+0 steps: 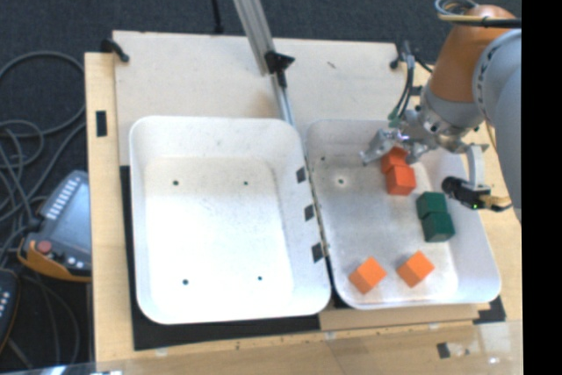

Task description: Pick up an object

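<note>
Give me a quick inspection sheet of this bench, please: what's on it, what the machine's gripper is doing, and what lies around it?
Surface: wooden bench bearing two shallow white bins, left bin and right bin.
Job's things: in the right bin, a red-orange block under the gripper, a dark green block, and two orange cubes near the front.
Clutter: nothing seen.
Grippers: gripper sits low over the red-orange block; grasp unclear.
Cables: cables loop on the floor at left.
Surroundings: handheld controller at left, slanted metal rail, dark carpet.
</note>
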You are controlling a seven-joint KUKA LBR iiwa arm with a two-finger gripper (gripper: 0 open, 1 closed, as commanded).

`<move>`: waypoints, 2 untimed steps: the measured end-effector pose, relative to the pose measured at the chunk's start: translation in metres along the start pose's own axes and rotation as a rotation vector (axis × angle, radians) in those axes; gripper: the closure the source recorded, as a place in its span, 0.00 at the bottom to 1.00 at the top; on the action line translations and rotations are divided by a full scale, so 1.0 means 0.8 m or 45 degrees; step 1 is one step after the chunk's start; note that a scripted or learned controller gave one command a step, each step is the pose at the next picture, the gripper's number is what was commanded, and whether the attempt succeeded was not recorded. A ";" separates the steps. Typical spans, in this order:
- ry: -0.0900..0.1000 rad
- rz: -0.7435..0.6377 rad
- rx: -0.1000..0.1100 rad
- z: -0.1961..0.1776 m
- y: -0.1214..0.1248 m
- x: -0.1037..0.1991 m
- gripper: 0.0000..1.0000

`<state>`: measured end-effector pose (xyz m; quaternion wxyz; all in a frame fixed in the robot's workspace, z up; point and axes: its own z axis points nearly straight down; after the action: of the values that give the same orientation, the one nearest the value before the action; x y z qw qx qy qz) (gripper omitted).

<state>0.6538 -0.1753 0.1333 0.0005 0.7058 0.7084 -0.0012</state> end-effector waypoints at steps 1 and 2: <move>-0.006 -0.001 -0.031 0.010 -0.018 -0.005 0.00; 0.000 -0.002 -0.012 -0.040 0.017 0.030 0.00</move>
<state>0.6673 -0.1511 0.1656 0.0037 0.7053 0.7089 0.0023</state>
